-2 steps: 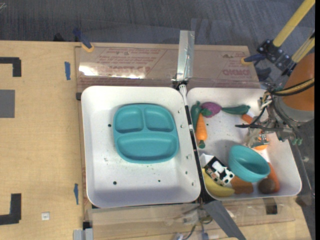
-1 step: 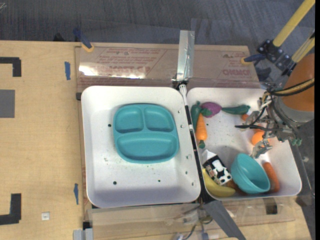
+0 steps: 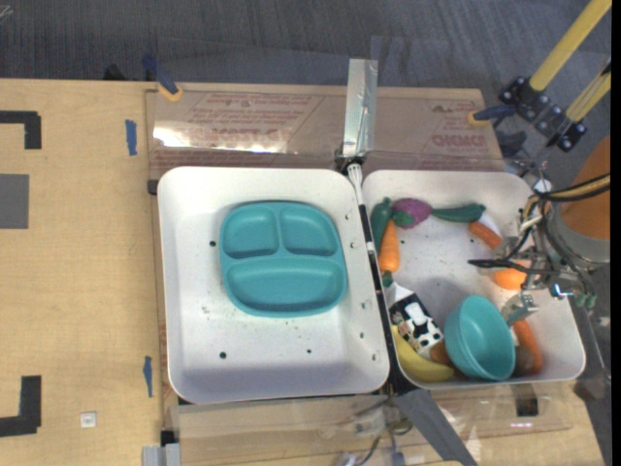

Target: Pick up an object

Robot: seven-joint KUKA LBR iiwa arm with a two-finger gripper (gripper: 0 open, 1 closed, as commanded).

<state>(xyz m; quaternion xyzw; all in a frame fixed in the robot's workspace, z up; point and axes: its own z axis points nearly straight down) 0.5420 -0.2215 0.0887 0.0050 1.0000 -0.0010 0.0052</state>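
Even, fairly bright light is falling from above, washing the two white bins [image 3: 184, 289] almost to flat white while the speckles on them are still reading clearly. Glare is streaking across the clear plastic sheet [image 3: 243, 124] behind the bins and along the metal strip [image 3: 361, 105]. Soft, short shadows are lying under the teal divided plate [image 3: 283, 258] and the teal bowl [image 3: 483, 336]. The arm's wrist [image 3: 553, 260] at the right is looking slightly blurred, and fine detail is softening throughout.

Both white bins [image 3: 184, 289] look like smooth, faintly glossy moulded plastic. The teal divided plate [image 3: 283, 258] has a matt plastic sheen, as does the teal bowl [image 3: 482, 336] just beside the gripper [image 3: 529, 294]. The bench [image 3: 73, 289] looks like matt, pale wood board.
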